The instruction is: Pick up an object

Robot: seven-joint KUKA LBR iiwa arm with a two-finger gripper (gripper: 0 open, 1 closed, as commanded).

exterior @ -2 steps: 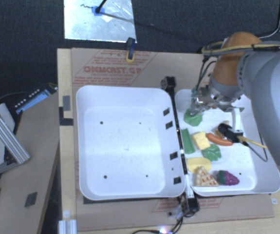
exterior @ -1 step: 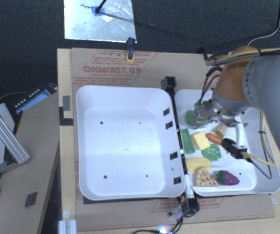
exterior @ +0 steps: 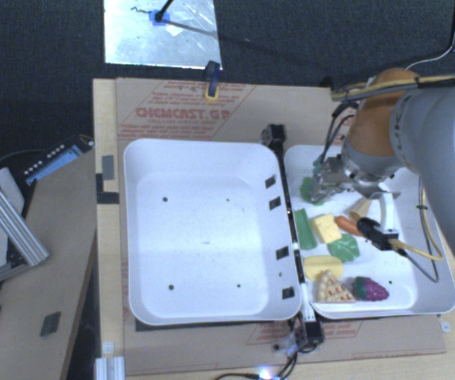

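My gripper (exterior: 327,182) reaches down into the far left part of the right bin (exterior: 433,295). It hangs right over a green toy (exterior: 309,188) that lies against the bin's left wall. The grey wrist and arm hide the bin's far right corner. Nearer the front lie a long green piece (exterior: 304,229), a yellow block (exterior: 324,228), an orange carrot (exterior: 347,226), a green leafy piece (exterior: 343,248), a pale yellow piece (exterior: 322,266), a waffle-patterned wedge (exterior: 334,290) and purple grapes (exterior: 371,289). A beige cone (exterior: 360,207) sits just right of the gripper.
The left bin (exterior: 132,236) stands beside the right one, with a divider of black clips (exterior: 281,228) between them. Both rest on a cardboard sheet (exterior: 180,109). A foil square (exterior: 160,22) lies at the back left, off the bench.
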